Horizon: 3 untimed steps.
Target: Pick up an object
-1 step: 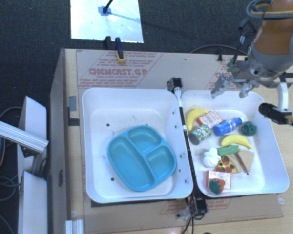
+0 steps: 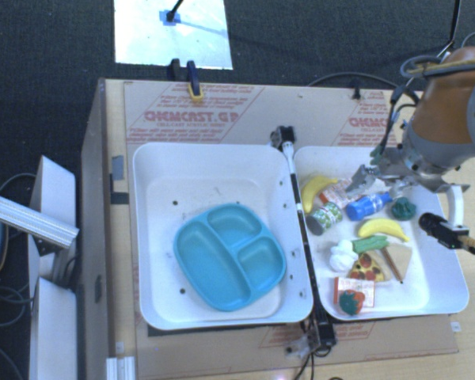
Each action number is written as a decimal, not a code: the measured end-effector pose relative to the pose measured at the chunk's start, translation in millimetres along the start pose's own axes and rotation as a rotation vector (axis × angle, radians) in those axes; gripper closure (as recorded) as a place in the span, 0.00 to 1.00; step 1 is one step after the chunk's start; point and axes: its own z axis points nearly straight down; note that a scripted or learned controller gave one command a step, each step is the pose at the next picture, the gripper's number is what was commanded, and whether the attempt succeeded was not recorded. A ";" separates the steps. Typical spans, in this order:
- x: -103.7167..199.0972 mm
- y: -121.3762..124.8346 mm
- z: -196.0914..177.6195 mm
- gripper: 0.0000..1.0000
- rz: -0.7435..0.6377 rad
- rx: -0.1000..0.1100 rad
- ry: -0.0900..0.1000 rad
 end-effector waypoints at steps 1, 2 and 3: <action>-13.5 0.9 102.7 0.00 0.000 0.000 0.000; -25.3 62.9 95.8 0.00 -0.009 0.068 0.014; -25.8 69.0 83.5 1.00 -0.004 0.030 0.006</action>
